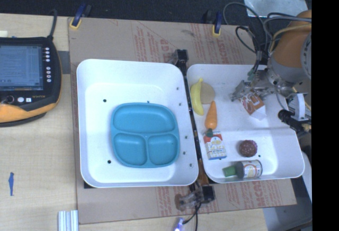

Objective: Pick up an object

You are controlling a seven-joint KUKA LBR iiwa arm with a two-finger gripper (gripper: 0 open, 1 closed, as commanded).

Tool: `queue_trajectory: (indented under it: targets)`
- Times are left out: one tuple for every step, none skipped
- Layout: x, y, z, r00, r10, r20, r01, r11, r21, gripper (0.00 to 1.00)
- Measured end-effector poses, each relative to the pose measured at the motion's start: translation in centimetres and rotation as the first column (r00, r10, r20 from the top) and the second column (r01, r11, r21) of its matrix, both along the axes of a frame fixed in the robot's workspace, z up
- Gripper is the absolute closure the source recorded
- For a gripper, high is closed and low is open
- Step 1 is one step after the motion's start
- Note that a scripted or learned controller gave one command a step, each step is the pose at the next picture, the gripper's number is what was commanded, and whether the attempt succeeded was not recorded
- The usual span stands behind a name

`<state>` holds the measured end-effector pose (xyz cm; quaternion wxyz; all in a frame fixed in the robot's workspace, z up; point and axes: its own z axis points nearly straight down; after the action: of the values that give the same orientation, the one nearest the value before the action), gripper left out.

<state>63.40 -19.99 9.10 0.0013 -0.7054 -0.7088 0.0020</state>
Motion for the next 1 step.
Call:
queue_trajectory:
  targets:
    - [-8.04,-0.13,8.47,1.0,-0.002,0.003,0.002,1.0,0.0,0.0]
